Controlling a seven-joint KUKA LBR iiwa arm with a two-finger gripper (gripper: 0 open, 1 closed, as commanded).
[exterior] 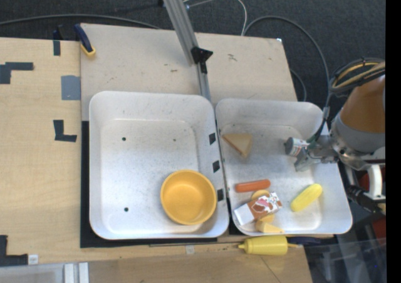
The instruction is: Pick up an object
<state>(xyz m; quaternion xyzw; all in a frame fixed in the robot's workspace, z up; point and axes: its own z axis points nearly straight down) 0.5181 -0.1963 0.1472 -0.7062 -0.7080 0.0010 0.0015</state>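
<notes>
Grey gripper [299,155] low in right bin [326,216], right of frame | claw state: cannot tell | advice: centre over corn cob [306,198], descend straight.

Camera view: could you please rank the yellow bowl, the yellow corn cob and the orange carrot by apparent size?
1. Round yellow plastic bowl, clearly largest.
2. Yellow corn cob and slim orange carrot: similar length; the cob looks thicker, so probably second.
</notes>
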